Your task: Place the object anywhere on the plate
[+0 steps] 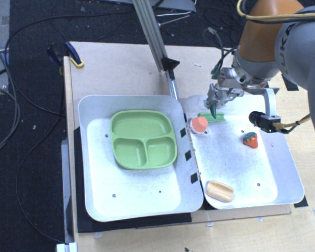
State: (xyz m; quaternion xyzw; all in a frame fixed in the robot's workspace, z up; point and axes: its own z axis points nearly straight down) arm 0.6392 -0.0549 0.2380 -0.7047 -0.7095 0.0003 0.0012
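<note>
A green three-part plate (144, 139) lies in the left bin (136, 193). In the right bin (262, 182), an orange carrot-like toy with a green stalk (200, 123) rests near the back left corner. A small strawberry toy (250, 139) lies at the right, and a tan bread-like piece (220, 191) sits near the front edge. My gripper (215, 107) hangs just above and right of the orange toy's green stalk, pointing down. I see nothing held between its tips.
A slanted metal pole (152, 30) crosses the back of the bench and ends near the seam between the bins. A black bracket (262, 121) juts from the arm over the right bin. Cables lie on the dark floor at left.
</note>
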